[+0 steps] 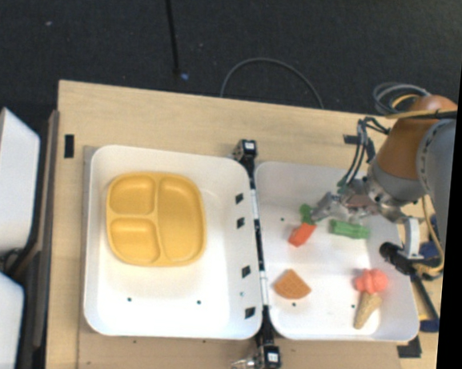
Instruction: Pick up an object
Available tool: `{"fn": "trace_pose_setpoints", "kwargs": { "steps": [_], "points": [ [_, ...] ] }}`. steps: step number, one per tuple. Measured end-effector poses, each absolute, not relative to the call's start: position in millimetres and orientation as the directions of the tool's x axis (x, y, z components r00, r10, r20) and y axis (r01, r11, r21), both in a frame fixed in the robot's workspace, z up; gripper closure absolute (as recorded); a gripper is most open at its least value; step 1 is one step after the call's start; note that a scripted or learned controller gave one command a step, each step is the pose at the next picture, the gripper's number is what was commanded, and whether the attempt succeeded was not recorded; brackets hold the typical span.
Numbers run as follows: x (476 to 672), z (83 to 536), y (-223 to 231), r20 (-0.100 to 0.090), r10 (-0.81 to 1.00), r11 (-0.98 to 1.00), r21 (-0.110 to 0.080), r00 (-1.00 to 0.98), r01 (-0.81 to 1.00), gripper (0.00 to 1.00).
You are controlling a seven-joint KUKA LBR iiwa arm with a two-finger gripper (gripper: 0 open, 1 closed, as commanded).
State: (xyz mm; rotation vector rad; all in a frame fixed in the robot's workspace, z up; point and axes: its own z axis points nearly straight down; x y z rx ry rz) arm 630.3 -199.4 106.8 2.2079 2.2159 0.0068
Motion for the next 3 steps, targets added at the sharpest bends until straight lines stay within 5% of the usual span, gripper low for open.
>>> {"fn": "trace_pose_setpoints", "kwargs": {
  "steps": [1, 3],
  "points": [
    [630.7, 117.7, -200.2, -0.008, 1.0, 0.005, 0.014, -0.005, 1.0, 1.0],
    [631.2, 221.1, -206.2, -0.002, 1.0, 0.005, 0.005, -0.005, 1.0, 1.0]
  ]
}}
